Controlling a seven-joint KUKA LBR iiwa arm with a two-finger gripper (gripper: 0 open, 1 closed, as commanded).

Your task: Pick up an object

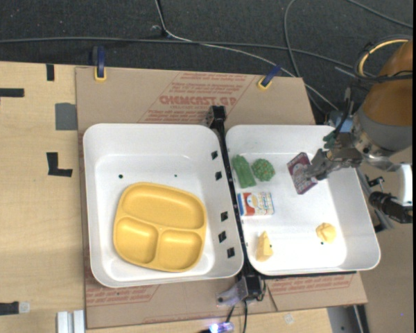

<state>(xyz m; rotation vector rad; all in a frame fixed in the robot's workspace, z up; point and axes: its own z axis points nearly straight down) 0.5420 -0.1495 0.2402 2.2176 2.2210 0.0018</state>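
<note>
We see two shallow white bins side by side on the table [28, 207], resting on a cardboard sheet [194, 96]. The left bin [97, 151] holds a yellow divided tray [159, 226], lying flat with its three compartments facing up. The right bin [353, 255] holds several small things: a green ridged piece [243, 171] and a rounder green piece [263, 169] just beside it near the divider, a small red, white and blue packet [256, 204] below them, a pale yellow piece [263, 246] near the front wall, and a small yellow piece [325, 232] toward the right. The arm [388, 109] reaches in from the right over the far right corner of the right bin. At the end effector [317, 166] we see a dark reddish packet [300, 173], tilted, lying right at the tip and apart from the other things in the bin. We cannot tell whether the end effector is open or closed, nor whether the packet is gripped or merely lies beside it on the bin floor.
</note>
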